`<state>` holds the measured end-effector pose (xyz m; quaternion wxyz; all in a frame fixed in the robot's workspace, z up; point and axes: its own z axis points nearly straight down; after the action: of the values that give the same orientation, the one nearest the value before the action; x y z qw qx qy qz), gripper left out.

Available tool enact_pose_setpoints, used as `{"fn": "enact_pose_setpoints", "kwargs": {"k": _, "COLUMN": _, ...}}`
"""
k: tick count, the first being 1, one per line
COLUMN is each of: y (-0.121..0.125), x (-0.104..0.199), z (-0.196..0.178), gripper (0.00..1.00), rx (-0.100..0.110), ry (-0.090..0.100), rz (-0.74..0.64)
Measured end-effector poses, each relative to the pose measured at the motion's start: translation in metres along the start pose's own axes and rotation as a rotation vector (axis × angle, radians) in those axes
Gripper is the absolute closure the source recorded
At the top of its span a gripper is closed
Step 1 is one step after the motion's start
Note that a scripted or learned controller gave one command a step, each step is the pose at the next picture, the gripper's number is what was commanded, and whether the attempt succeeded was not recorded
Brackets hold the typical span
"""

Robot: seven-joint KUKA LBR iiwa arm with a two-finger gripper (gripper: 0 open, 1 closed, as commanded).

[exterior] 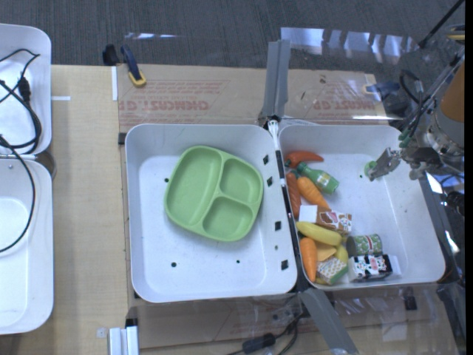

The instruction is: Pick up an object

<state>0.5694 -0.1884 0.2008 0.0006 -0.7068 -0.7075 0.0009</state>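
Camera view: we see toy foods (325, 228), orange, yellow and green, heaped along the right bin's (414, 228) left wall. Our gripper (380, 165) hovers apart from them; its opening we cannot tell.

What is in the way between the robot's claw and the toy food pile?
Nothing visible. The gripper hangs over bare floor of the right bin, and the toy food lies along that bin's left side, with open white floor between them.
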Motion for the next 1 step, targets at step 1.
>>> {"fn": "enact_pose_setpoints", "kwargs": {"k": 1, "y": 0.0653, "x": 0.0076, "z": 0.1084, "gripper": 0.0, "rx": -0.003, "ry": -0.001, "rz": 0.08}}
